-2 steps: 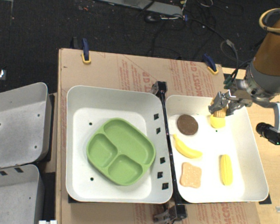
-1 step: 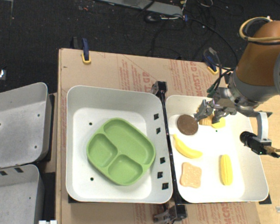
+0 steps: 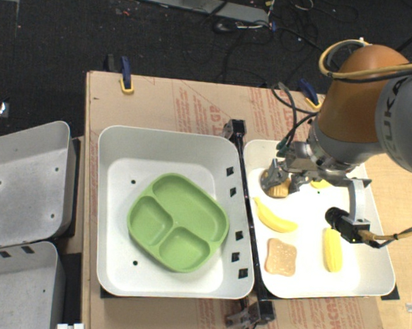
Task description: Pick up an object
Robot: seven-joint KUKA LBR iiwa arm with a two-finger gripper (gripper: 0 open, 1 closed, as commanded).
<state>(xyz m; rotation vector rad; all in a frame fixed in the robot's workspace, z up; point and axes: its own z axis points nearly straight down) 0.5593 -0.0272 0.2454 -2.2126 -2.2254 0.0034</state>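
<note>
A: Yellow things lay in the right bin: a banana near its left wall, a corn cob further right, and a slice of toast between and below them. Any of them could have been the thing to pick.

B: And where was the gripper?

A: Low over the top left part of that bin, just above the banana. A small brownish thing was right under it, perhaps the target, but I could not tell what it was, nor whether the gripper was spread, closed or holding it.

B: Why was the left bin not used?

A: It held a green divided plate, flat and wide, so I judged it hard to grasp.
</note>
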